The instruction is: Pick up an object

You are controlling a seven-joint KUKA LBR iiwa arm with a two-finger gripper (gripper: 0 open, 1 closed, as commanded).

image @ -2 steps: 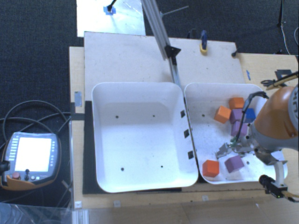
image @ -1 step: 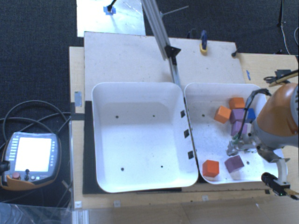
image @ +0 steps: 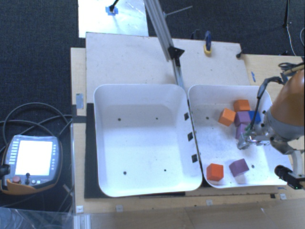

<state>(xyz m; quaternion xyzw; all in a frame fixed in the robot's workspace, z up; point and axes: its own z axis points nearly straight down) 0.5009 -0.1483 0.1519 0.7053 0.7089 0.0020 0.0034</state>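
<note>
Gripper (image: 244,142) is hovering in the right bin (image: 206,97), touching a purple cube (image: 242,119) near the far-right corner. Finger state: can't tell. Orange cube (image: 215,171) and another purple cube (image: 238,167) are sitting by the near edge.

Bench (image: 143,56); two white bins (image: 143,175)

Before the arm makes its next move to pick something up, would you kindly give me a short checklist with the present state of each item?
1. Objects available in the right-hand shallow white bin: ok; orange and purple blocks lie there.
2. End effector over that bin: ok; it sits low beside the purple block in the upper cluster.
3. A block between its fingers: cannot tell; the wrist hides them.
4. Lone targets free of neighbours: ok; the orange cube and the purple cube near the front wall stand apart.
5. Upper cluster spacing: not ok; those blocks touch one another.
</note>
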